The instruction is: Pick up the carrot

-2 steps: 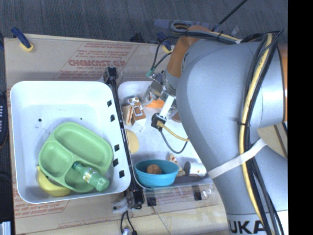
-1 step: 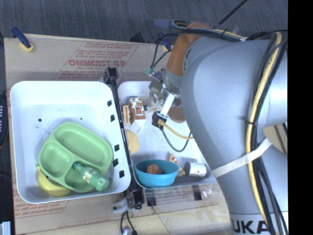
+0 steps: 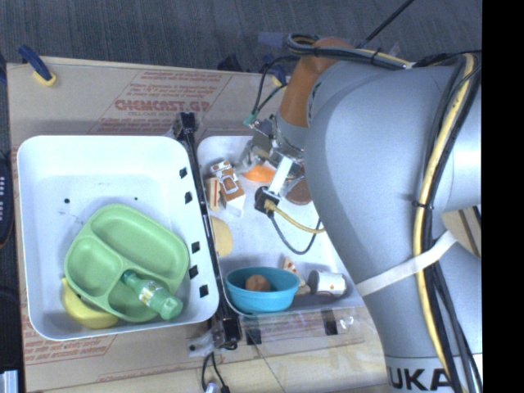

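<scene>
While the arm leans in from three o'clock, the camera view reads as follows.

Arm: grey KUKA body (image 3: 385,187) covers most of the right bin, its orange band (image 3: 299,84) at about one o'clock from the picture's middle.

Gripper: the gripper (image 3: 264,158) hangs low over the far end of the right bin, at about twelve o'clock within that bin; whether it is parted or closed cannot be told, since cabling and the wrist crowd it.

Carrot: the carrot (image 3: 260,173) is an orange patch just at six o'clock of the gripper, lying on the bin floor as far as I can judge; nothing shows it gripped.

Right bin: right bin (image 3: 214,147) also bears a small brown-and-white packet (image 3: 223,182) at nine o'clock of the carrot, a tan disc (image 3: 221,237) by the near wall, and a blue bowl (image 3: 262,291) at six o'clock with a brown lump (image 3: 258,282) inside.

White cup: a white cup (image 3: 329,283) lies on its side at three o'clock of the bowl.

Left bin: left bin (image 3: 49,162) holds a green divided tray (image 3: 123,252), a green bottle (image 3: 154,297) lying on the tray's six o'clock edge, and a yellow thing (image 3: 82,311) tucked under the tray at seven o'clock.
</scene>
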Robot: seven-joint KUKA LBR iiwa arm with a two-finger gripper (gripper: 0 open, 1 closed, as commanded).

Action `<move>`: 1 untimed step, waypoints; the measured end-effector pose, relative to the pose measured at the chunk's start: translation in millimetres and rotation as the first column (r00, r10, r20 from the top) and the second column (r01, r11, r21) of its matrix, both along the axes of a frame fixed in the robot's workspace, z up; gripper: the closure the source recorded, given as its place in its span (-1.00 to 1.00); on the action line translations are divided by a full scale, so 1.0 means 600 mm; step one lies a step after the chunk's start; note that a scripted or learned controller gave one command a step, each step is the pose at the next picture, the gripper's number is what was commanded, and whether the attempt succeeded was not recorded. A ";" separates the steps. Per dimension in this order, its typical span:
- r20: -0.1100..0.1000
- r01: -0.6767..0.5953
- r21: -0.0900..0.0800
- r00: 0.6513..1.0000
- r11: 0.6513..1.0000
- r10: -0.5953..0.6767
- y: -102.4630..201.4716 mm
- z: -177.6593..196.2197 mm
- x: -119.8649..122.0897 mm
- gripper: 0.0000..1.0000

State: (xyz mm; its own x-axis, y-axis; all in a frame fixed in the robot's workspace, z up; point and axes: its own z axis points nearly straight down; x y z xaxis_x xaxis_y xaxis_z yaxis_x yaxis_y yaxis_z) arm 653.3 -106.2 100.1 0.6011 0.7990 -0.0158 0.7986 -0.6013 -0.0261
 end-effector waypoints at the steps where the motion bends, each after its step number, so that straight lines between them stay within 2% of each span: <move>1: -0.007 -0.015 0.003 1.000 1.000 0.015 0.005 0.016 0.000 1.00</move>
